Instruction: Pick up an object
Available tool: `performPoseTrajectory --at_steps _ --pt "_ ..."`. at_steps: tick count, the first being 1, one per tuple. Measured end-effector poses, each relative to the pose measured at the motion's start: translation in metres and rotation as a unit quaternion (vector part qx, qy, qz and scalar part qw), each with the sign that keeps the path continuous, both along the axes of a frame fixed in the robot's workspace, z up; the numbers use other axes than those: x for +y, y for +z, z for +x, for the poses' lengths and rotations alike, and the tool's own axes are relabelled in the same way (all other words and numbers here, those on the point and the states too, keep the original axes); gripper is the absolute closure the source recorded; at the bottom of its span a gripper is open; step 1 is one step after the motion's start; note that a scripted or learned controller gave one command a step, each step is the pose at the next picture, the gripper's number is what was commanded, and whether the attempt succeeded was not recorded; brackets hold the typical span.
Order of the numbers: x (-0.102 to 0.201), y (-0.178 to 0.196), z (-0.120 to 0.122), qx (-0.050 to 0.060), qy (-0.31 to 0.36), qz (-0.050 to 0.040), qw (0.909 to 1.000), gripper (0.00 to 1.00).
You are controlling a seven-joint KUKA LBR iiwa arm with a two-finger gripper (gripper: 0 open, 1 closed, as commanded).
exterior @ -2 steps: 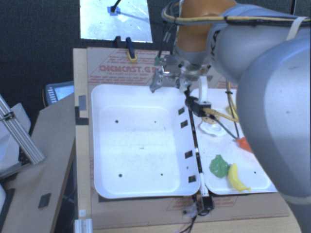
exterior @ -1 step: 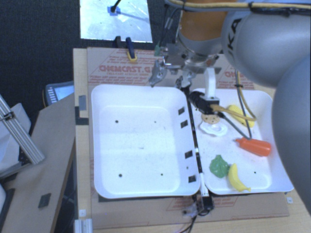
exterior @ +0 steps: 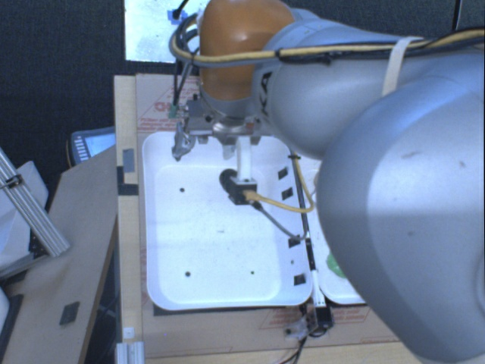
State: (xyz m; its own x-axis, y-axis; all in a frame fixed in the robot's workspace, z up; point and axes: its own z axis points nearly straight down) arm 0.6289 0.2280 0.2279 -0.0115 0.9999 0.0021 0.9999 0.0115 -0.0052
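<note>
- Our gripper (exterior: 204, 149) hangs over the far end of the left bin (exterior: 170, 279), its jaws spread with nothing between them.
- We see no loose object on that bin's bare floor; a green thing (exterior: 334, 265) peeks out in the right bin (exterior: 341, 296), mostly hidden by the arm.
- We should probably clear the divider (exterior: 303, 233) before descending, then centre the jaws on the target.

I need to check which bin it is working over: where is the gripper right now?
In the camera view the gripper hangs over the far edge of the left bin, just below the arm's orange band.
</note>
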Motion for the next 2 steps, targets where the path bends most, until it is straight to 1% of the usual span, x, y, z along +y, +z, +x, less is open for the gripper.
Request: performPoseTrajectory --at_steps 1,2 --pt "-0.080 -0.046 0.034 -0.002 -0.009 -0.0028 1.0000 0.00" --pt "-0.074 -0.032 0.034 -0.004 -0.004 -0.0006 1.0000 1.00"
